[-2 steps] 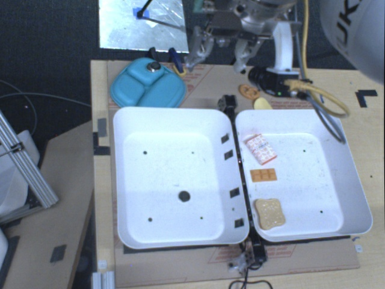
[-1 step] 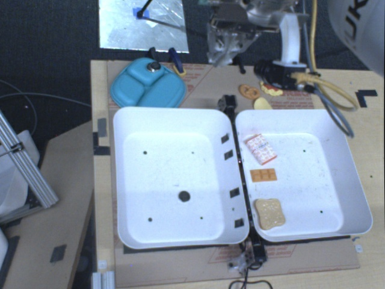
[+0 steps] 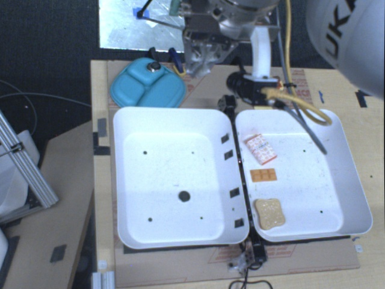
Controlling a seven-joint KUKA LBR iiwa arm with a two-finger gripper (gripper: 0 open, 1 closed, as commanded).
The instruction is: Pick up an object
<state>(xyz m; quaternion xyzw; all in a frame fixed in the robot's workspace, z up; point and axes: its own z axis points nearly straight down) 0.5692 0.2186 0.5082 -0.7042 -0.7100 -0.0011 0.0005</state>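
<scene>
The right bin (image 3: 337,161) holds three small items along its left side. A red-and-white patterned packet (image 3: 260,149) lies farthest back. An orange waffle-like tile (image 3: 263,175) sits in front of it, and a beige toast-shaped piece (image 3: 269,214) lies nearest the front. In the left bin (image 3: 129,161) there is a small dark disc (image 3: 184,196). My gripper (image 3: 200,56) hangs high at the top of the view, behind the bins and above the gap between them. It is far from all of these items.
A blue lidded container (image 3: 147,84) rests on the bench behind the left bin. Yellow and grey cables (image 3: 304,110) drape over the right bin's back edge. An aluminium frame (image 3: 24,161) stands at the left.
</scene>
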